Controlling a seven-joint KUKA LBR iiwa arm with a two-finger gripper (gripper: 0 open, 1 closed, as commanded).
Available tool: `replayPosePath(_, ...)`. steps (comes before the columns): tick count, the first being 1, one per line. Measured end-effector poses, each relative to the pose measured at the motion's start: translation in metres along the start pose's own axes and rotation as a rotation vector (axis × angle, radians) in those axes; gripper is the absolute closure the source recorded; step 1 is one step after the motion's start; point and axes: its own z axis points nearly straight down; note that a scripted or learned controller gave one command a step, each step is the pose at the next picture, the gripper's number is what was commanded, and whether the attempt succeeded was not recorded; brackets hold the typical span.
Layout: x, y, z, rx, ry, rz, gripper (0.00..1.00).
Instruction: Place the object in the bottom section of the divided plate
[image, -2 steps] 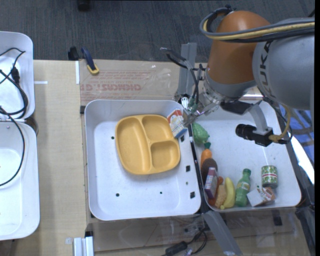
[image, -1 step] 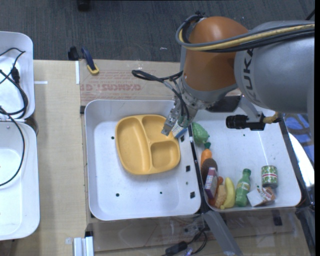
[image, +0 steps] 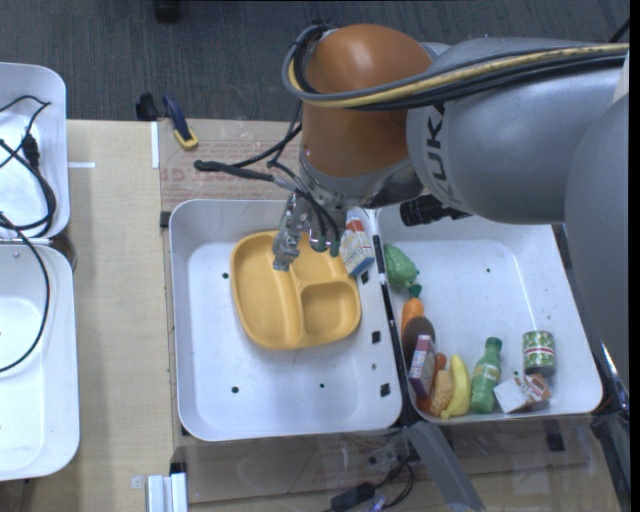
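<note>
Plate (image: 296, 300), yellow and divided, lies flat in the left bin (image: 200, 400), tilted in plan so its one big section runs along the left and two smaller ones sit on the right. It rests near the bin's upper middle, well clear of the walls, which leaves room to come down on it from above.

Over the plate's top edge hangs the claw (image: 303, 235), its fingers pointing down at the upper sections. Whether they are open or shut cannot be told: cables and the wrist crowd the spot. Just to its right a small white bottle with a blue and red label (image: 357, 248) stands at the rim between the two bins, close to the claw, but no finger can be seen pinching it, so I would not call it held. It is probably the object meant for the plate.

The right bin (image: 500, 260) holds the rest: a green lump (image: 400, 266), a carrot (image: 412, 308), a brown bottle (image: 420, 350), a banana (image: 458, 385), a green bottle (image: 485, 373) and a can (image: 538, 352), all crowded along the left and lower sides.

Judging by this, the placing is not yet done; the plate's lower section carries nothing.
</note>
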Motion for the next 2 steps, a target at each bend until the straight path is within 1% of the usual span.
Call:
replayPosePath(1, -0.0002, -0.0004, -0.0001, 0.000, 0.000, 0.000, 0.00)
replayPosePath(2, -0.0002, -0.0004, -0.0001, 0.000, 0.000, 0.000, 0.00)
